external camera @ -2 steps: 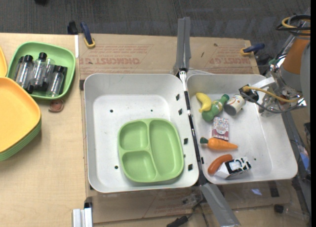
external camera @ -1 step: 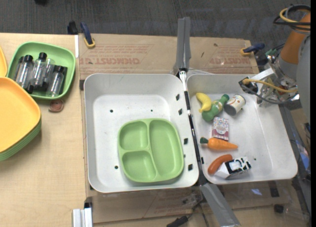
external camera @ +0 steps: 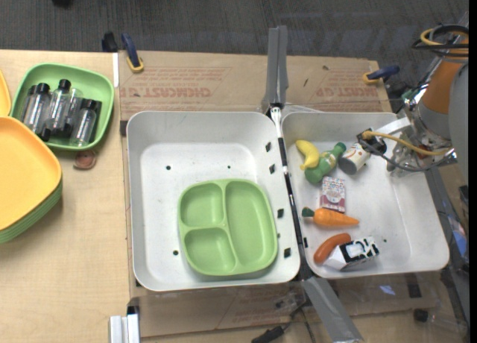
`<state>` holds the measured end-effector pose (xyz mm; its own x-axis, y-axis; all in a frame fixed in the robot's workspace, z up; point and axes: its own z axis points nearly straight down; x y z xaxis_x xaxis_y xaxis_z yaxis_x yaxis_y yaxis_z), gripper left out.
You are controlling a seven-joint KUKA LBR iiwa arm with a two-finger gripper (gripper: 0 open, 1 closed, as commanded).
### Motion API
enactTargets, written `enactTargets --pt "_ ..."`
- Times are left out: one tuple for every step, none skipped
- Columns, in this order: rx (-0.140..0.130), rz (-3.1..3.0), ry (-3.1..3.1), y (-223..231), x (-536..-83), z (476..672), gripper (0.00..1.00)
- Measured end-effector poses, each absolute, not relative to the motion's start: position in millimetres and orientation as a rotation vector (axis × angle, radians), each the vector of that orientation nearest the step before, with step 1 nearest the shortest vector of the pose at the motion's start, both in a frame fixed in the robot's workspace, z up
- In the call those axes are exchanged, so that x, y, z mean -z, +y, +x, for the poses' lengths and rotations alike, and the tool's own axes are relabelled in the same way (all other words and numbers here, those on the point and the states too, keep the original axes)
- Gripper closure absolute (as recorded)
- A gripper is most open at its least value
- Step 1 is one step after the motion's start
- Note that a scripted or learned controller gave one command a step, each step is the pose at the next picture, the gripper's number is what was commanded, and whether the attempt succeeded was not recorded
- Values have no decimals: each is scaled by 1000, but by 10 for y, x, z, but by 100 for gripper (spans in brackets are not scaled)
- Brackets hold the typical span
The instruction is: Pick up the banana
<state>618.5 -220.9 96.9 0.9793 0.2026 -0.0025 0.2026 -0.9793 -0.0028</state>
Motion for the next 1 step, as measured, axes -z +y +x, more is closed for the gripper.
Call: enactTargets --pt "-3 -3121 -358 -1935 -1529 6531 100"
